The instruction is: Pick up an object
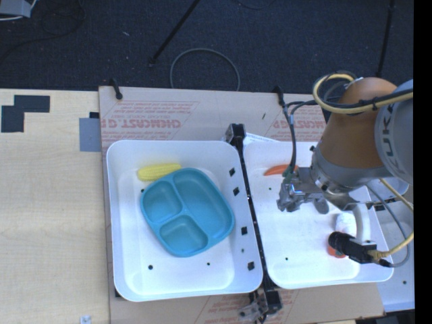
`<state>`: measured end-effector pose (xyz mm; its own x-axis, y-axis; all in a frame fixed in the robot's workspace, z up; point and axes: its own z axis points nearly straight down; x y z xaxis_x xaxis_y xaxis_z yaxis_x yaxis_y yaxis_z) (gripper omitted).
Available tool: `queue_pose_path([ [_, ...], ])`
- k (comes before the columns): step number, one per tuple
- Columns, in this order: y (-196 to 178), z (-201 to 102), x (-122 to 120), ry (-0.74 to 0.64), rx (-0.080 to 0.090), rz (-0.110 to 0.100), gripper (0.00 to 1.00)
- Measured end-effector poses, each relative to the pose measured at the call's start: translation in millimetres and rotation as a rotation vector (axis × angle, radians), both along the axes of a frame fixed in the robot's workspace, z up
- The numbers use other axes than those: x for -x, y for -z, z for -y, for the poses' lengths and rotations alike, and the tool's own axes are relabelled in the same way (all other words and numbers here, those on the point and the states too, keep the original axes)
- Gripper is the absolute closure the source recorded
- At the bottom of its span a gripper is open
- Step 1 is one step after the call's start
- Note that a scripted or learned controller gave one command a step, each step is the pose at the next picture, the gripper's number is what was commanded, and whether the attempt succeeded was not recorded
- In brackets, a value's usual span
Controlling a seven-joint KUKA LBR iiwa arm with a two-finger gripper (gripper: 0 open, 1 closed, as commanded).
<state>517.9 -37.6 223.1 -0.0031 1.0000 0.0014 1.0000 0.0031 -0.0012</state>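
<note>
Orange carrot [275, 170] lies just above the jaws.

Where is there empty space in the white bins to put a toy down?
Left bin: a bare strip along the near rim, below the blue divided plate, and a narrower one down its left wall. Crowded at the top, where the yellow corn touches the plate. Right bin: bare floor at its near left; the gripper and arm crowd the rest.

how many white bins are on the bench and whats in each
2. The left bin holds a blue divided plate and a yellow corn cob. The right bin, under the arm, shows an orange item; more may be hidden beneath the arm.
</note>
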Motion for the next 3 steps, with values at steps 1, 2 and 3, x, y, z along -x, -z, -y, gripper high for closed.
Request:
queue_pose_path([
  [1,10,-45,-25,-0.001,0.0,-0.002,1.0],
  [2,-4,-93,-51,-0.001,-0.001,0.0,1.0],
  [3,6,-130,-83,0.0,0.001,-0.001,1.0],
])
